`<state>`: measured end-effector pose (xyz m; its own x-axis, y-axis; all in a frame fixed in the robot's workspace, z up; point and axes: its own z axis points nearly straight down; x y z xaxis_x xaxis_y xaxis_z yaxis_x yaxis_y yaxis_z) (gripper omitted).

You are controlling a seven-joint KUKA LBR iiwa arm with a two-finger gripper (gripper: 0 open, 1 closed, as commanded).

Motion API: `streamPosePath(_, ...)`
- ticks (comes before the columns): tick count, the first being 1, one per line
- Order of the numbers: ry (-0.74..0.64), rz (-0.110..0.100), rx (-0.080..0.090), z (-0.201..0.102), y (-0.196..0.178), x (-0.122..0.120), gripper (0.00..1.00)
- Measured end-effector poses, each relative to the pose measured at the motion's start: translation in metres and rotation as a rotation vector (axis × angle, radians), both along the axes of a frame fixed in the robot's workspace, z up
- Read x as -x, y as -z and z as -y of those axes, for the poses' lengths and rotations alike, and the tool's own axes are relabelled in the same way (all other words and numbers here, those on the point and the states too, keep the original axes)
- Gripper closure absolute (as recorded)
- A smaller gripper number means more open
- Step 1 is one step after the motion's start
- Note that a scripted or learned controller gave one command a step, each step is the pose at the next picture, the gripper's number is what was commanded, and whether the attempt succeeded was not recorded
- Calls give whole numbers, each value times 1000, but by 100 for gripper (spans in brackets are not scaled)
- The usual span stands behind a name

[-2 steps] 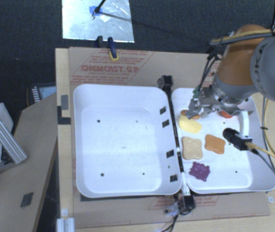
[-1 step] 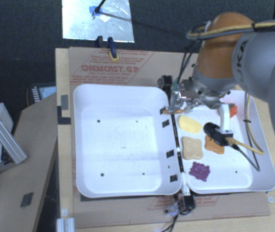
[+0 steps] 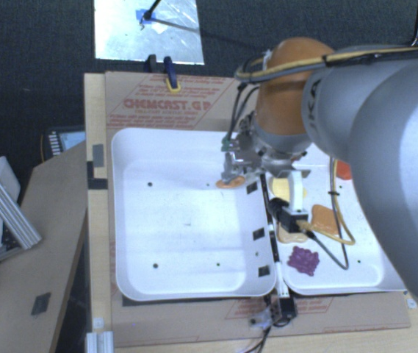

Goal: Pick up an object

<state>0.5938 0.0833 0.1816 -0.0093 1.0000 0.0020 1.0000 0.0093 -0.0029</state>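
My gripper hangs low over the right side of the left bin, close to the divider between the bins. A small flat orange object lies on the bin floor right under its tip, touching or nearly touching it. In the right bin lie a yellow piece, a tan slice of toy bread, a purple bunch of grapes and a red piece, the last partly hidden by the arm.
The grey arm with its orange band covers the upper right of the view and much of the right bin. Black cables loop over the right bin. A cardboard sheet lies behind the bins.
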Motion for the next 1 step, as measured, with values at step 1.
streamPosePath(1,12,1,2,54,-20,46,100)
